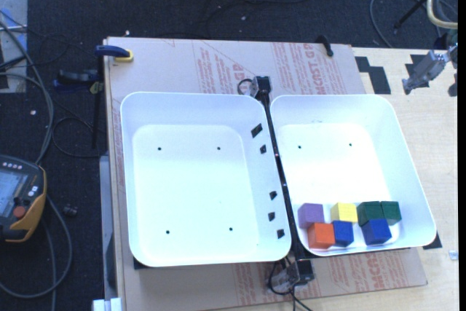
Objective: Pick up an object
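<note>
Bins and blocks, bench seen from above

Left bin [138, 113]: white, shallow. Right bin [386, 120]: touching the left one along a shared edge; holds seven blocks clustered at its near wall. Back row: purple [311, 213], yellow [344, 212], two green [371, 211] [391, 211]. Front row: orange [321, 234], blue [342, 233], blue [376, 231]. Gripper [421, 75]: at the far right, well apart from the blocks, beyond the bin; finger state cannot be told.

I see small coloured blocks bunched against the near wall of the right bin [408, 156]: purple block [311, 213], yellow block [344, 212], two green blocks [381, 211], orange block [321, 234], and what look like two blue blocks [360, 232].
</note>
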`<state>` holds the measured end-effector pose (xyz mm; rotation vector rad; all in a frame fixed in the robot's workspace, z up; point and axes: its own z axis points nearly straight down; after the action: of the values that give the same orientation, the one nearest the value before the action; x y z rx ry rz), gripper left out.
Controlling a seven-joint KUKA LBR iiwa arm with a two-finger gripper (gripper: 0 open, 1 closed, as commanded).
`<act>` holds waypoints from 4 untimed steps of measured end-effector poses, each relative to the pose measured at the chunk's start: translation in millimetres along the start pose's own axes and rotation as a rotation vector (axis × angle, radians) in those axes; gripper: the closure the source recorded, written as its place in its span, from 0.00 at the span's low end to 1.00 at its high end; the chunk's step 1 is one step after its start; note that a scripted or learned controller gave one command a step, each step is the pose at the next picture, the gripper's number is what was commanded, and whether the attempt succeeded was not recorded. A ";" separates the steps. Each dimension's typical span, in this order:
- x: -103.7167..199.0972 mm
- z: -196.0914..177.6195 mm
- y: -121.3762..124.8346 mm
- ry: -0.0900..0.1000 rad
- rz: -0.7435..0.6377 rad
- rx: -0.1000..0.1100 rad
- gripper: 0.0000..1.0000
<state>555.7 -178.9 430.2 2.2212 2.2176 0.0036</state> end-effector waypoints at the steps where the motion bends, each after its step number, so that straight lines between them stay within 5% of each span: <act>1: 46.2 30.8 -46.9 0.001 -0.039 0.005 0.00; 2: 2.0 100.6 -40.8 0.001 0.001 0.010 0.00; 4: -34.6 196.4 64.3 0.001 -0.003 0.006 0.00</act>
<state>620.6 -213.7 234.0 2.2211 2.2247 -0.0024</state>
